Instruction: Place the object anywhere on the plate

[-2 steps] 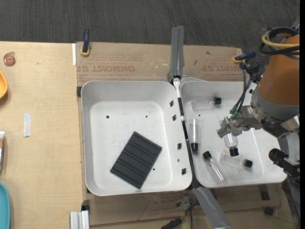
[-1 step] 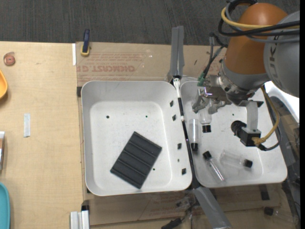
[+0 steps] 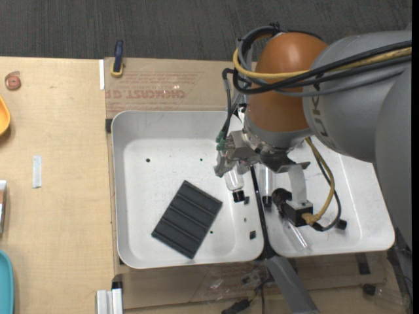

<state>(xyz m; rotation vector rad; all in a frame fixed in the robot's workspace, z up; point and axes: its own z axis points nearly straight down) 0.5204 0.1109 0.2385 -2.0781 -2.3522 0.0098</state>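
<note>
Currently the dark ribbed rectangular object [image 3: 188, 218] lies flat on the floor of the left bin [image 3: 131, 175], in its lower middle part. Its long axis runs diagonally, lower left to upper right; ribs run along the short axis, splitting it into bands. Upper right corner points toward the gripper, lower corner sits near the bin's front wall. Nothing touches it.

Arm [image 3: 340, 90] comes in from the right, orange band [image 3: 288, 77] above the wrist, yellow and black cables looped over it. Gripper [image 3: 236, 178] hangs over the divide between the left bin and the right bin [image 3: 353, 234], up and right of the object, apart from it. Fingers hidden in wrist hardware clutter, so can't tell how far apart they are; nothing visibly between them.

Cardboard sheet [image 3: 157, 87] sits behind the bins, with a blue clip [image 3: 118, 57] at its upper left corner. Wooden bench [image 3: 52, 142] extends left; a small white strip [image 3: 36, 172] lies on it, orange item [image 3: 3, 116] at the left edge.
</note>
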